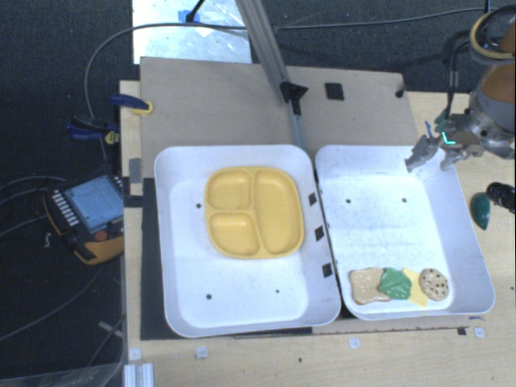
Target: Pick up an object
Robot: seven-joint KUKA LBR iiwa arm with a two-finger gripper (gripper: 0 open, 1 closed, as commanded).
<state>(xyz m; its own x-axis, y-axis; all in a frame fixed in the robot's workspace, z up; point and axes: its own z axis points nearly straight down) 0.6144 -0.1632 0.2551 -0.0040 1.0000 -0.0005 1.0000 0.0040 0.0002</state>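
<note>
Well below claw (432, 153), toy foods (399, 285), right bin's (387, 208) near edge

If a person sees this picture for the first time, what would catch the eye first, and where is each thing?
The yellow divided plate stands out first, lying in the middle of the left bin. Next comes the small row of toy foods along the near edge of the right bin: a toast slice, a green leafy piece and a cookie. The gripper hangs over that bin's far right corner.

Dark carpet floor (48, 39) surrounds a tan bench (218, 103) strewn with cables (105, 47).
</note>
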